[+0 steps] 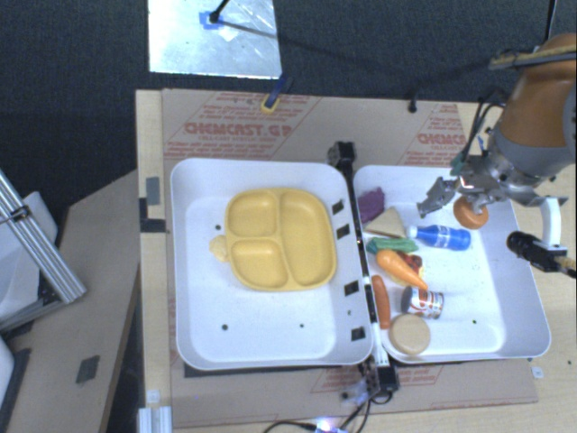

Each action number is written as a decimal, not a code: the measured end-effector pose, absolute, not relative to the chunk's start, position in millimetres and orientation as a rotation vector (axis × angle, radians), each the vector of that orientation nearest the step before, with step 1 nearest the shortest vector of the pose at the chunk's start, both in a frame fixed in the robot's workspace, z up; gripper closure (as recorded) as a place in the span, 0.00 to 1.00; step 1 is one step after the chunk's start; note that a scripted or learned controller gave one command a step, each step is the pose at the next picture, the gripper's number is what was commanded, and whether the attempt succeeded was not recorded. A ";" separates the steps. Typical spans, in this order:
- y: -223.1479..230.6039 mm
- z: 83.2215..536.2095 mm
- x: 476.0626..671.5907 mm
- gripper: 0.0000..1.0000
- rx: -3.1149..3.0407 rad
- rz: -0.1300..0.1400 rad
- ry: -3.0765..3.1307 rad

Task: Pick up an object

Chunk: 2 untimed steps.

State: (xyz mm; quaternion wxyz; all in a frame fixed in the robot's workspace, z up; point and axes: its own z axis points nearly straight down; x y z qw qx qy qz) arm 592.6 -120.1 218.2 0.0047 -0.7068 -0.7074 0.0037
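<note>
My gripper [436,197] hangs over the back of the right bin [518,318], just left of an orange round fruit [471,214] and above a blue bottle [444,236]. Nothing is visibly held in it. To its left lie a purple piece [370,203] and a triangular sandwich slice [388,222]. Toward the front sit a carrot [401,267], a small can [422,302], a red sausage [380,300] and a round beige bun [410,335].
The left bin [203,332] holds a yellow divided plate [275,239] with a small pale yellow piece [217,246] at its left edge. A black divider [356,242] runs between the bins. A black part of the arm [532,249] juts over the right bin's right side.
</note>
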 end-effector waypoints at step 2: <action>-126.9 172.2 587.6 0.00 -2.219 0.002 -2.221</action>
